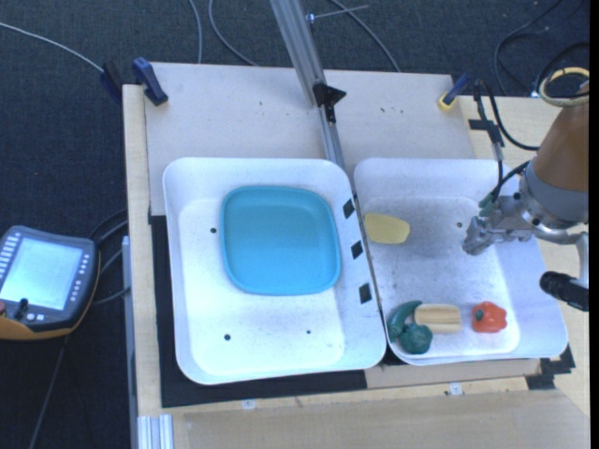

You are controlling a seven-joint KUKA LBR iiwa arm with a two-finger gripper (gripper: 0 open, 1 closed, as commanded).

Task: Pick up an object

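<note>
Nearest the lens, along the front wall of the right bin (552, 330): a green pepper-like toy (409, 327), a tan block (438, 318) touching it, and an orange-red toy (488, 317) just beside the block. A yellow piece (386, 228) lies near that bin's left wall, further back. The left bin (187, 344) beside it holds a blue plate (279, 238). My pincer (479, 235) hangs over the right bin's back-right part, well apart from the front row and from the yellow piece. I cannot tell how it is set; it's too small and blurred. Nothing shows in it. My read: nothing picked yet, no target committed; approach, descent, grasp and lift all remain.
</note>
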